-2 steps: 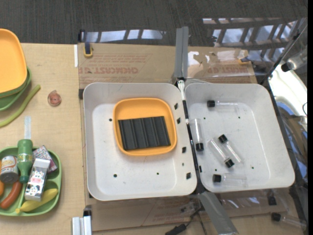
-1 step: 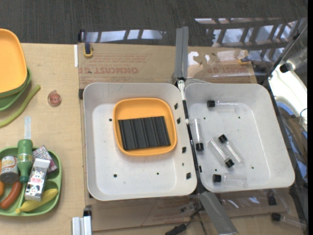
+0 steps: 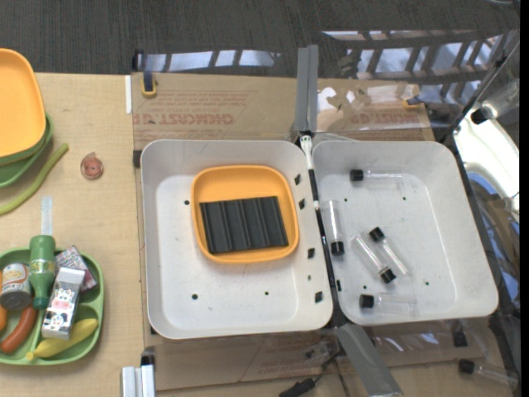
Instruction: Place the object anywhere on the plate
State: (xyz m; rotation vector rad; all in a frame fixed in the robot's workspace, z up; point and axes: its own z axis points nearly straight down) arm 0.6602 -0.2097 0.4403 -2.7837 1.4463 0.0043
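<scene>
A black ribbed slab (image 3: 245, 225), one only, lies flat on the single orange plate (image 3: 245, 181) in the left bin (image 3: 165, 304); five clear black-capped vials (image 3: 382, 255) lie scattered in the right bin (image 3: 463, 288); the claw's state cannot be told

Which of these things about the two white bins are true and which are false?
1. The orange plate sits in the left bin. True.
2. A dark ridged object lies on the plate. True.
3. The clear tubes with black caps are on the plate. False: they lie in the right bin.
4. The plate is round and blue. False: it is orange with rounded corners.
5. A green tray of toy food sits inside the right bin. False: it is on the bench, left of both bins.
</scene>
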